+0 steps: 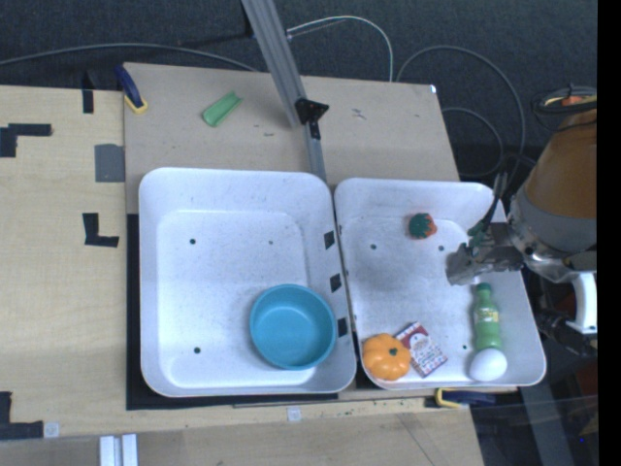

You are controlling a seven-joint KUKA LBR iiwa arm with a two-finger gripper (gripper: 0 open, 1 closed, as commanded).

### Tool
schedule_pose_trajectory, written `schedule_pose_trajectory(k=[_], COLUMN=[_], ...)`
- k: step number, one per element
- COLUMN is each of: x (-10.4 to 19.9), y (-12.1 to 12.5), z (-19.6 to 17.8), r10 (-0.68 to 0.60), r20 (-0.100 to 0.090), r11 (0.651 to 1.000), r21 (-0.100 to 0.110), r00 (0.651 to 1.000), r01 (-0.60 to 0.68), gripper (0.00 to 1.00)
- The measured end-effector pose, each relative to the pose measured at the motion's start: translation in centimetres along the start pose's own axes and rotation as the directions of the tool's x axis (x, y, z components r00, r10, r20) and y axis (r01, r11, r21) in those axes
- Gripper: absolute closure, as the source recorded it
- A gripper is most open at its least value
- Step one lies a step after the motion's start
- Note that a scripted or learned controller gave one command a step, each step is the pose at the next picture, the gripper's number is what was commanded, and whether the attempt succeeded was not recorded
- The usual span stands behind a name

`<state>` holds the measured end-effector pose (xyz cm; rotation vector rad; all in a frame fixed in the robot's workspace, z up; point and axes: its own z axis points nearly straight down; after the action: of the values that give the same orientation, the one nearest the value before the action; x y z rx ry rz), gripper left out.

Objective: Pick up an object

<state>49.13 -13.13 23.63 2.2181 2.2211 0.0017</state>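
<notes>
While the gripper point(464, 263) hangs unladen, finger state undeterminable, the pick appears not yet done: green bottle point(486, 315) lies just below it, small green-red ball point(421, 225) nearby above-left.

Blue bowl point(291, 325), orange pumpkin point(386, 357), green bottle point(486, 318), white egg point(487, 364) — white bins point(175, 202).

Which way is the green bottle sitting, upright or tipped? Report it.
Tipped. The green bottle lies flat on the right bin's floor, its length running toward the gripper.
</notes>
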Motion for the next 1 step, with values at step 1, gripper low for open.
schedule_pose_trajectory(k=[1], x=[6.06], y=[0.58], z=[0.95], r10=[-0.006], r20=[-0.003], r11=[1.000], r21=[0.004], r00=[1.000], r01=[0.006], gripper=[1.00])
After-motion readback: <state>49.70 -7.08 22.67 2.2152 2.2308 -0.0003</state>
